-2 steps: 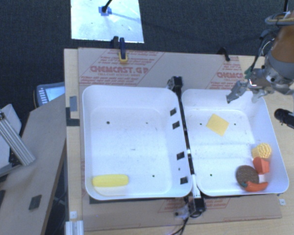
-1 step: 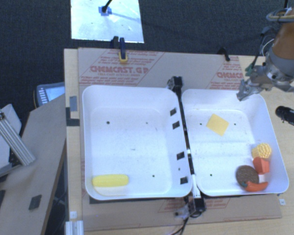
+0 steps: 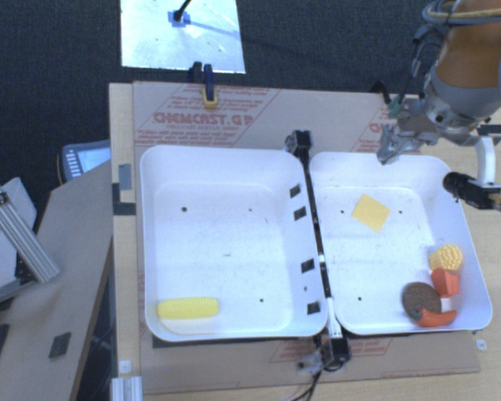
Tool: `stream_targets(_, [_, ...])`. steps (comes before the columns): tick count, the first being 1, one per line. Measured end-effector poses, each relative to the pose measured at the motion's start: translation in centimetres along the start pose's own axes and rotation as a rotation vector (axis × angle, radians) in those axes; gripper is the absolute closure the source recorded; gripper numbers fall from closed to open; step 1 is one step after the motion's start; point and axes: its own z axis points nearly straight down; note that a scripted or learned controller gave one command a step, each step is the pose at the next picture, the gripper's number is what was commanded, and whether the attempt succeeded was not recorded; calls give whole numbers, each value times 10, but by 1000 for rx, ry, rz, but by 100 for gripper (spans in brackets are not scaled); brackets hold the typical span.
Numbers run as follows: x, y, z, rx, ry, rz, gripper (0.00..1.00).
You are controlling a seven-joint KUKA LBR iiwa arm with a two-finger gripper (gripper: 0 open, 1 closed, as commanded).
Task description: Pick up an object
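My pincer (image 3: 390, 152) hangs over the far rim of the right bin (image 3: 476, 249), near its far left corner, and nothing sits between its tips. Whether they are spread or pressed together I cannot tell from this angle.

The things I could take lie well apart. A flat yellow square (image 3: 371, 212) rests alone on the right bin's floor, nearest to me. In the near right corner of the same bin a cluster crowds together: a bumpy yellow piece (image 3: 447, 257), an orange-red block (image 3: 446, 281) just below it, a round brown disc (image 3: 418, 299) and an orange strip (image 3: 437, 317) against the near wall. In the left bin (image 3: 150, 249), a long yellow piece (image 3: 188, 308) lies by the near left corner, far from me across the worktop (image 3: 259, 107).

I judge this to be the approach step, with no grasp begun. The yellow square looks the simplest target: I would move nearer and a little left, then drop straight down. It lies very flat, so my tips would need to reach the floor and catch its edges.
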Motion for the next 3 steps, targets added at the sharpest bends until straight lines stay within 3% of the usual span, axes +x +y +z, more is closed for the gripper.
stream_targets(1, [62, -49, -117, -7, 0, 0, 100])
stream_targets(2, [46, -67, 95, 22, -2, 12, 100])
stream_targets(3, [109, -42, 16, -3, 0, 1, 100])
